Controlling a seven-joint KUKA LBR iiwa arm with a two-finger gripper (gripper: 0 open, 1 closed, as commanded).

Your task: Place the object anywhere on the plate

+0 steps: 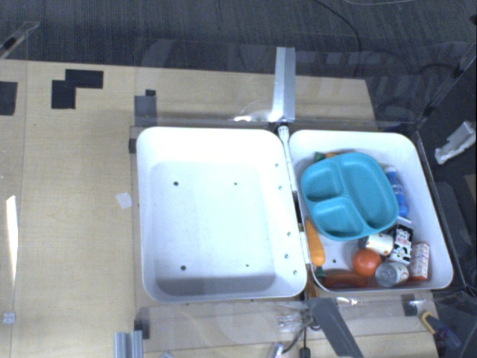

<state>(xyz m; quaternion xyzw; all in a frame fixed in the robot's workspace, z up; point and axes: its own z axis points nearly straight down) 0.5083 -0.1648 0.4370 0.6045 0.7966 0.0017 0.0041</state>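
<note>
Plate [349,194] sat in right bin [421,162]; clutter [387,259] packed at plate's 5 o'clock; left bin [153,200] at 9 o'clock.

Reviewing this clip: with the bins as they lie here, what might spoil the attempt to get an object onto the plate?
1. The small objects, such as the red ball, silver can and orange carrot-shaped item, sit packed together in the right bin, so a pick may catch a neighbour or nothing.
2. The blue divided plate lies tilted over other items, so it may rock, and a placed object could slide off.
</note>
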